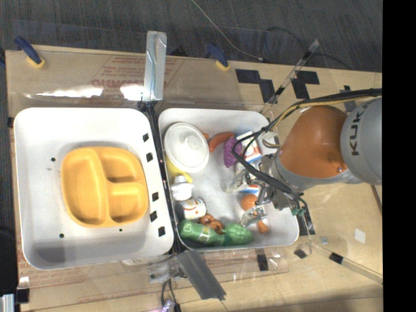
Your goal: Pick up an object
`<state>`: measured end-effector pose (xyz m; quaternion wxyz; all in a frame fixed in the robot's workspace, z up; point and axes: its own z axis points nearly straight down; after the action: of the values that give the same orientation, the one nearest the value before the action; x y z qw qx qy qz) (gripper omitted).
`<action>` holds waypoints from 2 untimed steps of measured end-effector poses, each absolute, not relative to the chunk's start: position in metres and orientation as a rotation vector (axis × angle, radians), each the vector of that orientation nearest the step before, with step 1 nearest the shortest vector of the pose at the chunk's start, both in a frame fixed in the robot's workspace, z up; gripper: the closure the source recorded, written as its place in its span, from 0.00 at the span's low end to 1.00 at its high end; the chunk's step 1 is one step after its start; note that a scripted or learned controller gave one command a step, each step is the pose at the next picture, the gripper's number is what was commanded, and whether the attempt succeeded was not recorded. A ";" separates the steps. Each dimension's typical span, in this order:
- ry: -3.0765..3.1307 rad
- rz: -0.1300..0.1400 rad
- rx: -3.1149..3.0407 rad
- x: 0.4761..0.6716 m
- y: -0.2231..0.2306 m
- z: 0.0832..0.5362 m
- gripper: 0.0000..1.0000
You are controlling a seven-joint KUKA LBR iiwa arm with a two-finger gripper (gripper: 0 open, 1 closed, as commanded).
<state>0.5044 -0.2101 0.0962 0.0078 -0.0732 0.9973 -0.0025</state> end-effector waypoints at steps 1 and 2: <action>3.102 -0.021 -0.142 0.494 -0.197 0.101 0.00; 3.123 -0.007 0.057 0.498 -0.209 0.097 0.00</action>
<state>0.4976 -0.2085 0.0968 0.0092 0.0181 0.9998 -0.0021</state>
